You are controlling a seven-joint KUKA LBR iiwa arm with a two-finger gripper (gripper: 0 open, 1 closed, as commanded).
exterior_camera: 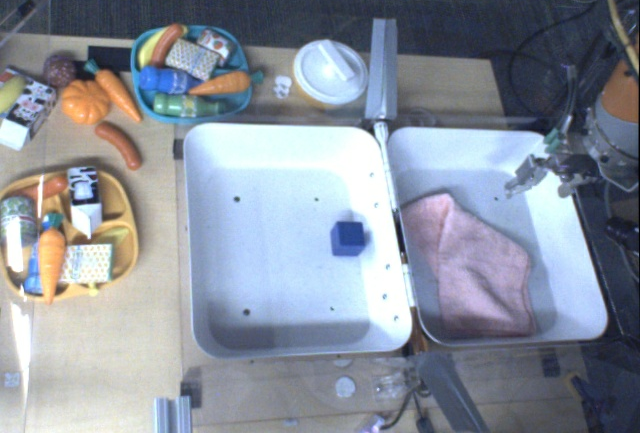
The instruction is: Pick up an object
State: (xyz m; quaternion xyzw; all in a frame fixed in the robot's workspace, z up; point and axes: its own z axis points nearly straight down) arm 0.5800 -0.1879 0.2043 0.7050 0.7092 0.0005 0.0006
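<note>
A small blue cube (347, 237) rests on the floor of the left white bin (215, 251), right of its middle. A crumpled pink cloth (475, 266) lies in the right white bin (575, 321), covering its near left part. My gripper (547, 180) hangs over the far right corner of the right bin, beyond the cloth and apart from it. Its fingers stand open with nothing between them. The grey arm with its orange band (620, 106) enters from the right edge.
On the bench to the left stand a blue bowl (190, 71) and a yellow plate (110, 251), both with toy food. A toy pumpkin (82, 101), carrot and sausage (120, 145) lie loose. A white lidded tub (330, 71) sits behind the bins.
</note>
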